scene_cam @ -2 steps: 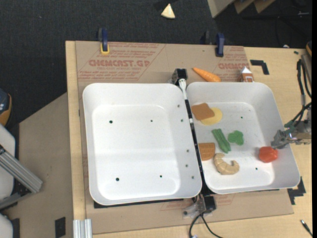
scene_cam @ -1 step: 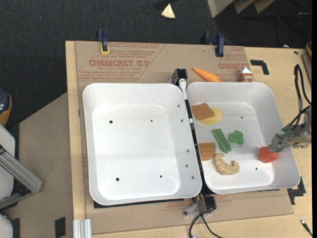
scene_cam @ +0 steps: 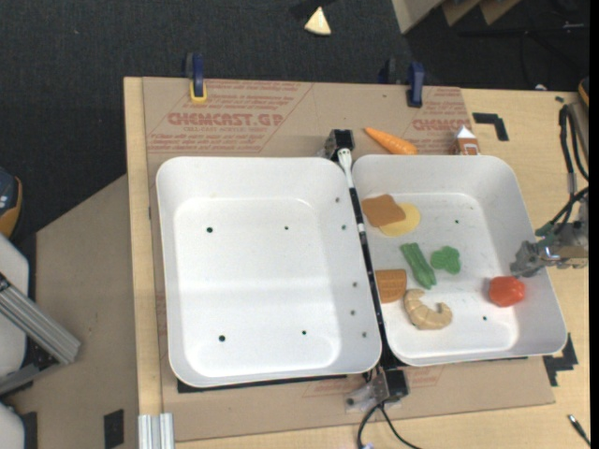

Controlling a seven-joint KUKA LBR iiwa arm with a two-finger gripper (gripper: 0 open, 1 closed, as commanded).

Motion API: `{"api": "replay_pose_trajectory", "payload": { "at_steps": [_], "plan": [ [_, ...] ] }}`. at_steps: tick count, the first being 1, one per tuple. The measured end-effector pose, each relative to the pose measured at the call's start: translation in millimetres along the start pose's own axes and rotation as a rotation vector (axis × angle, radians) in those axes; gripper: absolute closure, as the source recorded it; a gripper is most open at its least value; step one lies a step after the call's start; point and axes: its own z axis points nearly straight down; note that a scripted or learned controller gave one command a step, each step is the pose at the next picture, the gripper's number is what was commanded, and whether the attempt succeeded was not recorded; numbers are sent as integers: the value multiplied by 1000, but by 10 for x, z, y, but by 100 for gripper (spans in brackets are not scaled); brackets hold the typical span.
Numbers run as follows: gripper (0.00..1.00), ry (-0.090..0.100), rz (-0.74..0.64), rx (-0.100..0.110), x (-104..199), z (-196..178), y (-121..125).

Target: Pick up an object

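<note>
claw point(scene_cam: 530, 257) metallic, grip state unreadable (too small) | just beside round red tomato point(scene_cam: 506, 291) | smooth white right bin point(scene_cam: 487, 176)

Both bins, the left bin point(scene_cam: 187, 251) and the right bin point(scene_cam: 487, 181), look like smooth white plastic with a soft sheen. The board point(scene_cam: 150, 110) under them is matt brown, like paper-faced sheet printed in red. The floor point(scene_cam: 112, 26) looks dark, rough and carpet-like. The toy foods look plastic: the red tomato point(scene_cam: 506, 291) and green piece point(scene_cam: 418, 263) slightly glossy, the carrot point(scene_cam: 390, 141) smooth orange. The gripper point(scene_cam: 530, 259) looks dull grey metal.
</note>
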Motion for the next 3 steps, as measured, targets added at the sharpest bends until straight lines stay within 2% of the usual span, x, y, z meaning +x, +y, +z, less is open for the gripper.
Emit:
{"api": "replay_pose_trajectory", "payload": {
  "at_steps": [1, 2, 3],
  "plan": [
    [100, 3, 2, 7, -145, 273, -15],
    [100, 0, 1, 1, -147, 67, -4],
    [100, 4, 2, 8, -137, 301, -16]
  ]
}}
